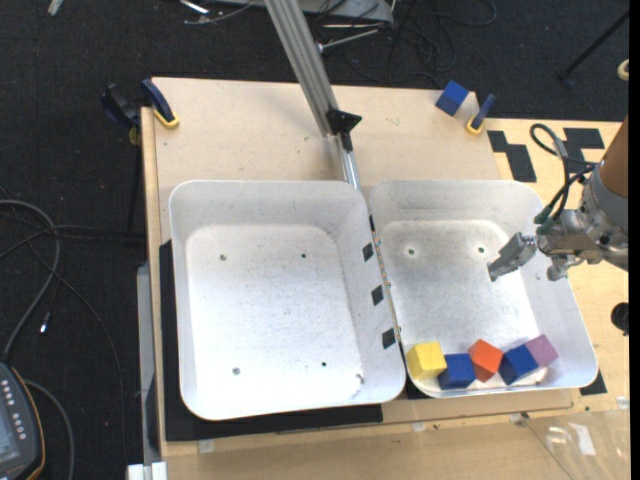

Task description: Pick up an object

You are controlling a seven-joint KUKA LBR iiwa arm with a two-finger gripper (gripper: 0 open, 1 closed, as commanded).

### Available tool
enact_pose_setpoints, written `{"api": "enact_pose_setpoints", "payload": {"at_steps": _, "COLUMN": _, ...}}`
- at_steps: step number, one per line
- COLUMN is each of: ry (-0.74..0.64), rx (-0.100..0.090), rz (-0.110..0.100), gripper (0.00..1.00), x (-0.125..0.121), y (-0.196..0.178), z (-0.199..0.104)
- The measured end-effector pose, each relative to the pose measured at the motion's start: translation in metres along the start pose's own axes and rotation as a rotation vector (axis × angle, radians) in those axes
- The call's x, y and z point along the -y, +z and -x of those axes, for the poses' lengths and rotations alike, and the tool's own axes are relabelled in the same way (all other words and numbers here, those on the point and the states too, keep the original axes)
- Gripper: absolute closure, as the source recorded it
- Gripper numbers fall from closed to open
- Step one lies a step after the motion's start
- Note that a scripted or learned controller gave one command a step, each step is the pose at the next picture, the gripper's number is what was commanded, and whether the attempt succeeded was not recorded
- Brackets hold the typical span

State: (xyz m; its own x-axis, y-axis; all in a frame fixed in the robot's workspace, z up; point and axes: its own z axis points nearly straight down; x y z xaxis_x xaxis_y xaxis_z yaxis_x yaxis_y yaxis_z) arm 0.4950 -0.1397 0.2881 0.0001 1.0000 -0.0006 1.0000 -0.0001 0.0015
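arm cut off right, blocks clustered

Blue cube and clamps on bench beyond bins.

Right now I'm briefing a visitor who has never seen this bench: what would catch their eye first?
Probably the row of coloured blocks along the near edge of the right bin: yellow block, blue block, orange block, another blue block and purple block. Next, the claw reaching in from the right over that bin, well above the blocks in the picture.
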Motion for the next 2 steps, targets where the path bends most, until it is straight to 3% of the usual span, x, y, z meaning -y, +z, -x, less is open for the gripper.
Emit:
{"api": "enact_pose_setpoints", "payload": {"at_steps": 1, "ry": 0.000, "rx": -0.001, "rz": -0.008, "gripper": 0.00, "x": -0.036, "y": 0.110, "z": 0.004}}
{"api": "enact_pose_setpoints", "payload": {"at_steps": 2, "ry": -0.002, "rx": 0.001, "rz": 0.000, "gripper": 0.00, "x": -0.045, "y": 0.195, "z": -0.015}}
